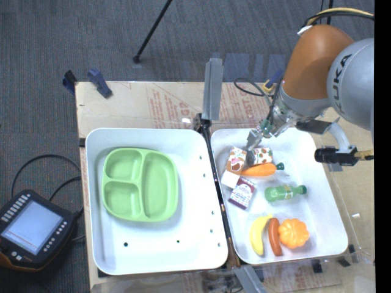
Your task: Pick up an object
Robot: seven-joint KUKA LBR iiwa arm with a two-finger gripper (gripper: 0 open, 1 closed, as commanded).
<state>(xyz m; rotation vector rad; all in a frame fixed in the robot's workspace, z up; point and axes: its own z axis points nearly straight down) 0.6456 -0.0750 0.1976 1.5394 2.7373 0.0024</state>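
Grey carpet round a cardboard-topped bench, two white bins abreast. Poised in the right bin [327,227], just behind the carrot [259,170]: gripper [255,140], tip close over the picture cartons [237,159] that touch the carrot's far side. Likely aimed there, judging by the steep approach. Opening of the gripper: cannot tell, hidden by wrist and angle. Nothing visibly held. In front of the carrot, packed close and so awkward to isolate: purple box [242,193], green bottle [284,191], then banana [258,234], sausage [275,237], pumpkin [292,232]. Well left of the carrot, in the left bin [98,249]: green plate [140,185].
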